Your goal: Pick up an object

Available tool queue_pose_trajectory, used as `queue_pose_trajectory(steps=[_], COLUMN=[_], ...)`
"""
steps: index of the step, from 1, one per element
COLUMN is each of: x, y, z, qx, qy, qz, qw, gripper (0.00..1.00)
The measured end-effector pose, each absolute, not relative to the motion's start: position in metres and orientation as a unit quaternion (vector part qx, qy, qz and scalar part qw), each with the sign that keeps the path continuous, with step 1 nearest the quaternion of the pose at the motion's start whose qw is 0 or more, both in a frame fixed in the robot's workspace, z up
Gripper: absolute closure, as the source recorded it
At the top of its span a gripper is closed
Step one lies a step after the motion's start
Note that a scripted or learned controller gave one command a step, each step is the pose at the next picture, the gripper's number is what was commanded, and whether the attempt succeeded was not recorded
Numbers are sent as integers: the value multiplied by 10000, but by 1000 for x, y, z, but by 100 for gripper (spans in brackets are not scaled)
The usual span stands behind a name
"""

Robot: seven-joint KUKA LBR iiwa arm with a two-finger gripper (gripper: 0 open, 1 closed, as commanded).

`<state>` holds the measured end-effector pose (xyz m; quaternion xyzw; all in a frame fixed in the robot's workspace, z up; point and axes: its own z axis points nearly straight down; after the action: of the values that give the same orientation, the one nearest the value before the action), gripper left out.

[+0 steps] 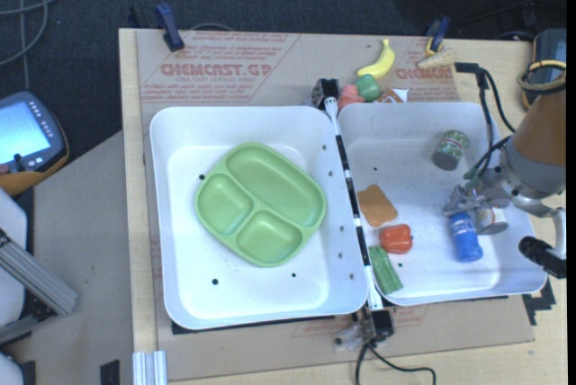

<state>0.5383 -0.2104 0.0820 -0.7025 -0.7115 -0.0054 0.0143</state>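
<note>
The gripper (468, 199) hangs low over the blue can (464, 237) in the right bin (423, 289), apparently to grasp it. Whether its jaws are released or clenched cannot be told

Bench (225, 68) topped with brown printed board, clamped at the back edge by two blue clamps (167, 23). Two shallow white bins side by side: left bin (171, 284), right bin (423, 115). Behind the bins, a toy banana (380, 62) beside small red and green toys (364, 89).
</note>
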Motion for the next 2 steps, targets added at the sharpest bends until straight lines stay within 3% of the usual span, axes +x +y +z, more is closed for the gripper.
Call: queue_pose_trajectory(steps=[1, 2], x=[537, 501], y=[-196, -204], z=[84, 84], qx=[-7061, -7068], qy=[-7081, -7074], qz=[-1, -10], qw=[20, 44], gripper=[0, 0])
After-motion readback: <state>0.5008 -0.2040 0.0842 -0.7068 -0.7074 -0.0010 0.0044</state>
